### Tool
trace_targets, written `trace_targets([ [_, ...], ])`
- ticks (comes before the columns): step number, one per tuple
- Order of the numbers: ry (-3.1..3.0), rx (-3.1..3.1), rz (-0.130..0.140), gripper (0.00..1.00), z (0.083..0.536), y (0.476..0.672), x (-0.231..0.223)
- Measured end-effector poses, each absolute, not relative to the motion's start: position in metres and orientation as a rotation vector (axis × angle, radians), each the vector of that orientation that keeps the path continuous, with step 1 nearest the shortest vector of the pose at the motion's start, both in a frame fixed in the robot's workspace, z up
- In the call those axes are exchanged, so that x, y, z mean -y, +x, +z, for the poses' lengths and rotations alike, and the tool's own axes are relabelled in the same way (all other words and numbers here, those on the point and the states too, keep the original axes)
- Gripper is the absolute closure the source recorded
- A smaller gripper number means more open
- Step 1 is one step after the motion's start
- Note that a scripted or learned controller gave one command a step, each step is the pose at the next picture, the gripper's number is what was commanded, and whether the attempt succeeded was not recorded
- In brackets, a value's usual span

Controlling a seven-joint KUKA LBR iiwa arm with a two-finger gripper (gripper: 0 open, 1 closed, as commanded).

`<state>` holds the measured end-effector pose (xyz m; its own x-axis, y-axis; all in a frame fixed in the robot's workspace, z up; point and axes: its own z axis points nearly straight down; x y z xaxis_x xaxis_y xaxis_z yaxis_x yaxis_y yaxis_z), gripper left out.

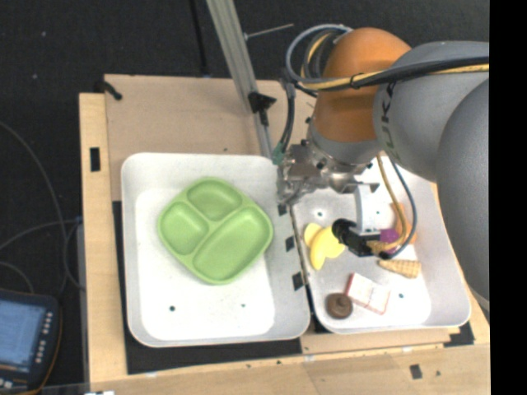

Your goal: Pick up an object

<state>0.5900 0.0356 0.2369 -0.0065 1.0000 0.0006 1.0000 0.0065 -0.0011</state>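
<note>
Yellow object [319, 245] lies in the right bin [420, 301] near its left wall, close to the jaws, whose state cannot be told; an off-centre descent could strike that wall or skid off the rounded surface

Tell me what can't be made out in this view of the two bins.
All in the camera view:
Shallow white right bin: far half covered by the grey and orange arm.
Small purple object: too small and blurred to identify.
Small brown round object: too small to identify.
Dark blue-screened device: cut off by the left edge.
</note>
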Motion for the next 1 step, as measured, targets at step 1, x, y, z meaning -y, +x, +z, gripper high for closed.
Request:
trace_targets([
  [1, -2.210, 2.230, -0.004, 1.00, 0.2504, 0.5713, -0.0875],
])
